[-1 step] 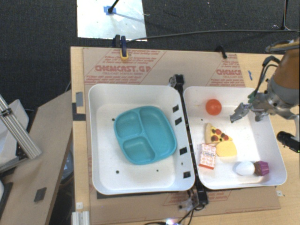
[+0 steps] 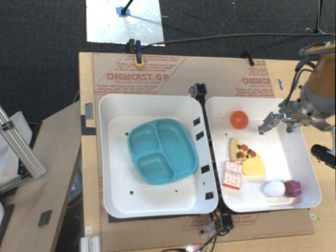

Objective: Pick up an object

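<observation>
Presently the bench [image 2: 173, 70] is carrying two white bins side by side, its brown top showing printed lettering behind them. The left bin [image 2: 113, 140] is holding a teal tray [image 2: 163, 151] with three compartments, lying slightly turned near the bin's middle. The right bin [image 2: 302, 161] is holding the loose items. The arm [image 2: 320, 83] is reaching in from the right, its orange band sitting above the grey wrist, and the jaws [image 2: 269, 124] are hanging over the bin's upper right part, pointing toward the left. How far the jaws are standing apart cannot be told from this angle, and nothing is showing between them.

An orange ball [image 2: 239, 119] is lying near the bin's back, just left of the jaws and apart from them. A pizza slice [image 2: 240, 150] is resting near the middle, with a yellow piece [image 2: 254, 167] touching its lower right side. A red-and-white packet [image 2: 232, 174] is lying just beside the yellow piece, on its left. A white egg [image 2: 273, 188] is sitting near the front wall, touching a small purple item [image 2: 293, 188] on its right.
</observation>
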### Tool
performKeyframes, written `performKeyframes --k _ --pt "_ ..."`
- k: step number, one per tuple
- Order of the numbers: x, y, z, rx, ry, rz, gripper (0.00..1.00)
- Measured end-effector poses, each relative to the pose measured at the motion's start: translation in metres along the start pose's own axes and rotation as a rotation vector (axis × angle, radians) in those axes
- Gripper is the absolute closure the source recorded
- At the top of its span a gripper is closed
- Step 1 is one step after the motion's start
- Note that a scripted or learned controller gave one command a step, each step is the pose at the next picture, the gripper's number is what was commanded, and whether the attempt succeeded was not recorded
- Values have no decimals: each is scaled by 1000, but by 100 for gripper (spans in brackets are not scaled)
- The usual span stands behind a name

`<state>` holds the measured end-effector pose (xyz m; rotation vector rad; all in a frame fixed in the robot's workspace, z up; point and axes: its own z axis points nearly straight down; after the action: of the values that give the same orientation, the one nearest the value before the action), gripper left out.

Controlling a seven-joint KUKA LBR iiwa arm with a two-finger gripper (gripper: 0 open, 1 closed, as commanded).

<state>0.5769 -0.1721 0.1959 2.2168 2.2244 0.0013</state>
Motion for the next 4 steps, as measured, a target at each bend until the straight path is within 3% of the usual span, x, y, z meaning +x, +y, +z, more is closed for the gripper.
performKeyframes --k 2,3,4 --pt "8 1 108 -2 1 3 0" --pt "9 4 93 -10 2 1 100" --pt "15 -3 38 -5 -1 -1 100"
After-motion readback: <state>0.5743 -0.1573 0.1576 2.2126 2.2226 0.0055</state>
